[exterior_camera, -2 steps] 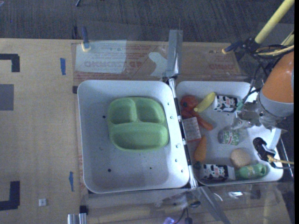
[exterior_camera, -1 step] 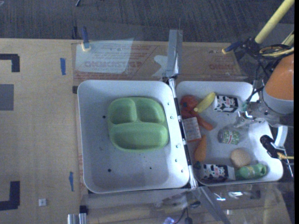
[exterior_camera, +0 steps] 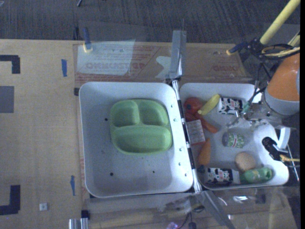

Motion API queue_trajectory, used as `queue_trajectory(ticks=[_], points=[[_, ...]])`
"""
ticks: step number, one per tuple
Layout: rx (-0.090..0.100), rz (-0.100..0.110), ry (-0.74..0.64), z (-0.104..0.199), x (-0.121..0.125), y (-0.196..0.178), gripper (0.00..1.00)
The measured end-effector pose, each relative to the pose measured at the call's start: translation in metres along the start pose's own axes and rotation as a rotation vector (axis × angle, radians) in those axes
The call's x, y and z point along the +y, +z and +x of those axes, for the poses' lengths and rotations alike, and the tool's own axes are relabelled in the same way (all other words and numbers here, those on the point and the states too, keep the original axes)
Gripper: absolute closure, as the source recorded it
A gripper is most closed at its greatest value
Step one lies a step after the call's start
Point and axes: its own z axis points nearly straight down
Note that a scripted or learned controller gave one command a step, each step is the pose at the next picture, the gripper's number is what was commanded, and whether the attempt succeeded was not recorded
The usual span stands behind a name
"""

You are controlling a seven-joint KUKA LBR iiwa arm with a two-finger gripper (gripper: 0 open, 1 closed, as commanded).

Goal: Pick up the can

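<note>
Hanging over the right bin (exterior_camera: pixel 281 175), the gripper (exterior_camera: pixel 249 115) sits toward that bin's far right corner, with the arm (exterior_camera: pixel 285 82) reaching in over the right edge. The can (exterior_camera: pixel 234 139) lies on the bin floor near the middle, just inside of and below the gripper as the camera sees it, and apart from it as far as the slant lets me judge. Nothing shows between the gripper's parts, and the metal there is too cluttered to read, so I cannot tell whether it is released or clenched. The pick therefore looks not yet done: the can rests on the floor, unlifted, and the whole grasp and lift seem left to do. The can has some room around it. A carton (exterior_camera: pixel 230 105) and a banana (exterior_camera: pixel 209 105) lie toward the far edge, a carrot (exterior_camera: pixel 205 151) and a packet (exterior_camera: pixel 195 131) lie along the left edge, and a bun (exterior_camera: pixel 245 161) lies just nearer the near edge, close enough that a descent there could nudge it. A green bottle (exterior_camera: pixel 257 175) and a second carton (exterior_camera: pixel 218 176) line the near edge. The left bin (exterior_camera: pixel 90 142) holds a green tray (exterior_camera: pixel 140 126), well apart from the work.
</note>
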Motion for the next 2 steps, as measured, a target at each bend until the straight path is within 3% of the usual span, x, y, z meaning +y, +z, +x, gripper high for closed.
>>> queue_trajectory(ticks=[1,2], points=[[-0.009,-0.004,-0.001,-0.0024,0.0007,-0.0103,1.00],[-0.005,-0.003,-0.003,-0.0001,0.0010,-0.0100,0.00]])
